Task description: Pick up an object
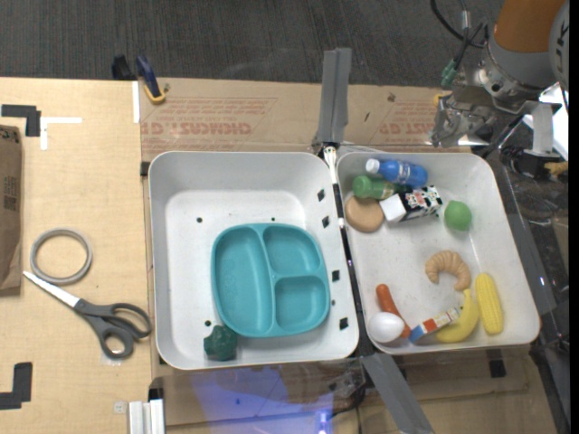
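The right bin (pixel 507 224) holds several small objects. At its back lie a blue bottle (pixel 399 171), a green piece (pixel 366 186), a tan disc (pixel 364 215), a black and white box (pixel 418 202) and a green ball (pixel 458 215). Nearer the front are a croissant (pixel 448 266), a corn cob (pixel 488 302), a banana (pixel 461 322), a red sausage (pixel 387 297) and a white egg (pixel 387 327). My gripper (pixel 455 120) hangs above the bin's back right corner, over the bench, apart from all the objects.
The left bin (pixel 181 206) holds a teal divided plate (pixel 270 278) and a dark green lump (pixel 220 344) at its front. On the bench to the left lie scissors (pixel 99 315), a tape ring (pixel 61 255) and a brown bag (pixel 9 208).
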